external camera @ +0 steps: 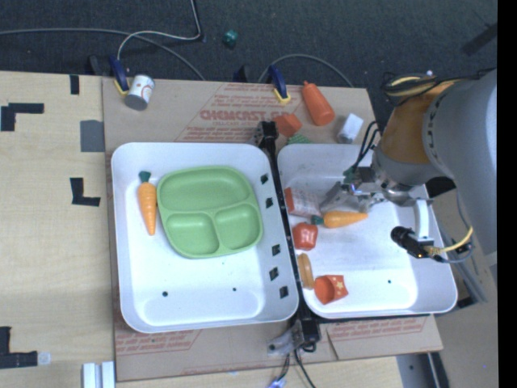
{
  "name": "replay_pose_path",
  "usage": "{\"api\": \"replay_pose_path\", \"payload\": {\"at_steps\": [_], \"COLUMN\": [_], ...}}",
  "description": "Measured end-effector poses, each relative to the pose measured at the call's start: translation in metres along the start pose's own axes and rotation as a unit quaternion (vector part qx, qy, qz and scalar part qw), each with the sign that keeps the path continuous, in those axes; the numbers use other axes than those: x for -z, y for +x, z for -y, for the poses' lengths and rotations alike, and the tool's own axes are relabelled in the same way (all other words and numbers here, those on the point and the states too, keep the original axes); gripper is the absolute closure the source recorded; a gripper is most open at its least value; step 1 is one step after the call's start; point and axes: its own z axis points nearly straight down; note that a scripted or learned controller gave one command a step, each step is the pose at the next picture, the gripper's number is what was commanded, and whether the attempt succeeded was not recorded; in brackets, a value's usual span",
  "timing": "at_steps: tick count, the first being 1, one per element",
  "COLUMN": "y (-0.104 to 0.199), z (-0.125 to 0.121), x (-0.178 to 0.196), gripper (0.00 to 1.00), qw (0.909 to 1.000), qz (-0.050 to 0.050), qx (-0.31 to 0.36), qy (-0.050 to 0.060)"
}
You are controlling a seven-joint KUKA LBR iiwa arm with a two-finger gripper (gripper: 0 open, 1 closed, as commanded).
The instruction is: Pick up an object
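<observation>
My gripper (346, 196) hangs over the middle of the right bin (380, 297), reaching in from the right. Just below it lies an orange carrot with a green tip (344, 218), flat on the bin floor and close to or touching the gripper. Along the bin's left side sit a red-printed packet (296, 202), a red pepper-like toy (304, 235), an orange-brown oblong piece (305, 270) and a red cup-shaped toy (329, 288). The view does not show anything lifted.
The left bin (129, 281) holds a green divided plate (212, 210) and a second carrot (147, 204) at its left. Behind the bins lie an orange bottle (317, 103), a small orange piece (288, 124), a white cube (351, 126) and a small can (140, 90). A black divider (278, 217) separates the bins.
</observation>
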Motion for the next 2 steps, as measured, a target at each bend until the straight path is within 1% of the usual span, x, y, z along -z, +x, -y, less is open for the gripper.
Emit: {"api": "replay_pose_path", "payload": {"at_steps": [1, 2], "y": [0.038, 0.018], "z": [-0.046, -0.001], "x": [-0.002, -0.002], "gripper": [0.0, 0.0], "qw": [1.0, 1.0], "qz": [0.0, -0.001], "qx": [0.0, 0.0], "qy": [0.001, -0.001]}}
